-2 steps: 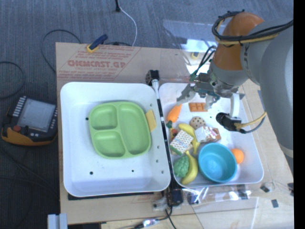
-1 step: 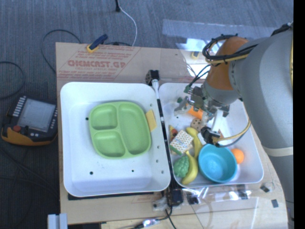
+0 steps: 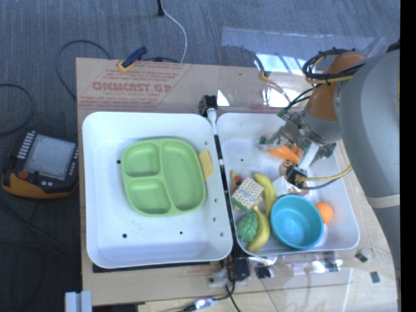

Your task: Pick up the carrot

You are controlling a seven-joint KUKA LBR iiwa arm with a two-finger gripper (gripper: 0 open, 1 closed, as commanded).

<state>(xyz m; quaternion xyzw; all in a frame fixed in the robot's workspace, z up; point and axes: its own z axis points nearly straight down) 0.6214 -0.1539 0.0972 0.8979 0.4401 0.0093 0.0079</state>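
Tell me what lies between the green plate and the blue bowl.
In the camera view, going from the green plate to the blue bowl you cross the two bins' adjoining walls, then a patterned block and a banana.

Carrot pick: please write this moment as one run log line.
pincer: at carrot, right bin | grasp: unconfirmed | green plate: left bin

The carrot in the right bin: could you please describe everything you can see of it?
The carrot is a small bright orange piece, smooth like plastic toy food, with a pale greenish bit at its left end. It lies roughly flat, pointing left to right, in the upper part of the right bin, above the banana and the blue bowl. The gripper sits right over its right end, partly covering it; whether it is gripped is unclear.
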